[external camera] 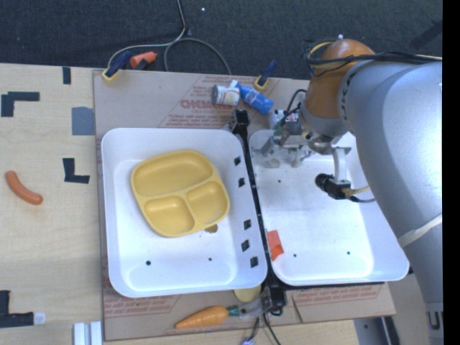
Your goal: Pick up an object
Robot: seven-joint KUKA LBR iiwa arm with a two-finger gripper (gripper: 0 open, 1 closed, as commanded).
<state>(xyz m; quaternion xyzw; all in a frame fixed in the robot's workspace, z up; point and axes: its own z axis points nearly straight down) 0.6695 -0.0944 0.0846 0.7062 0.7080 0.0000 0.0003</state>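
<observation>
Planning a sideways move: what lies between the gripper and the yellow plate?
In the camera view, the black divider where the two bins meet separates the gripper from the yellow plate; otherwise bare white bin floor.

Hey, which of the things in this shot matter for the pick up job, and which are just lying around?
For the job:
- gripper, over the right bin
- yellow divided plate in the left bin, something it could pick

Lying about, outside the bins:
- carrot
- sausage
- blue and white bottle
- orange-handled clamp
</observation>
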